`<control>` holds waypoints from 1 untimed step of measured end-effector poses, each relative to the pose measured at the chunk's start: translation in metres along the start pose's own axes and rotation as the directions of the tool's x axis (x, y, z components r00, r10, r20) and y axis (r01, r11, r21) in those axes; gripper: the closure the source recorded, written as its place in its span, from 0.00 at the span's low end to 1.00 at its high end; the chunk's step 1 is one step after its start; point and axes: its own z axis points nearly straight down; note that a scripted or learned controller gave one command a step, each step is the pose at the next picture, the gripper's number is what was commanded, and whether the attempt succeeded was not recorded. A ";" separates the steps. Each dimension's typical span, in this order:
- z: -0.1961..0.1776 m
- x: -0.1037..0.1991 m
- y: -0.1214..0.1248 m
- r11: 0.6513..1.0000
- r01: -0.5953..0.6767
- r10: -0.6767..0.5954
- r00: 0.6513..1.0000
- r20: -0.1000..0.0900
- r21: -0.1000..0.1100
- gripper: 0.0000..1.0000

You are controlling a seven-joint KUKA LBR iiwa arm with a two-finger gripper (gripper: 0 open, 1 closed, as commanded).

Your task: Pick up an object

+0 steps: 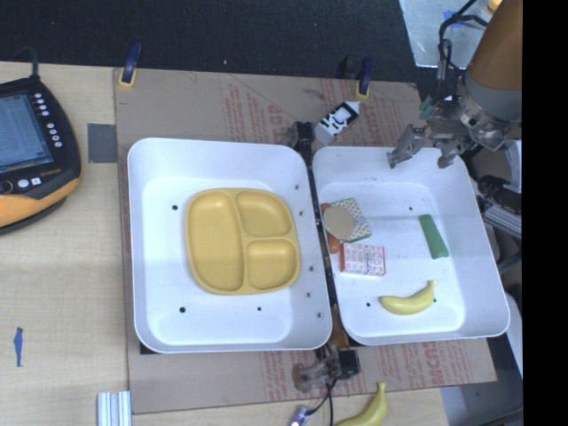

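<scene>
We are seeing the hand point(424, 149) hanging over the far edge of the right bin point(461, 322), with its two fingers point(401, 153) spread apart and nothing between them. Just to the left of the hand, outside the bins, a small black and white bottle point(335, 121) is lying on the cardboard sheet point(235, 105), and a blue clamp point(363, 76) is standing a little farther behind it. Nothing is standing between the hand and the things in the bin.

Below the hand, toward the near side, the middle of the right bin is offering open floor. The green block point(433, 236) is lying nearest to the hand, close to the right wall. Farther to the left, a round tan piece point(340, 222) is lying on a patterned packet point(353, 216), touching the wall between the bins, and a red and white packet point(363, 259) is lying just beside them. A yellow banana point(408, 301) is lying near the front wall, well apart from the hand.

The left bin point(155, 238) is holding a yellow divided plate point(241, 240). Far to the left, a control pendant point(31, 153) is resting on the table point(62, 309). Another banana point(368, 408) is lying in front of the bins.
</scene>
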 end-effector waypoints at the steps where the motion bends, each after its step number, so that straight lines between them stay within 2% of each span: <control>1: 0.092 -0.068 -0.012 1.000 -0.001 0.001 1.000 0.001 0.003 0.00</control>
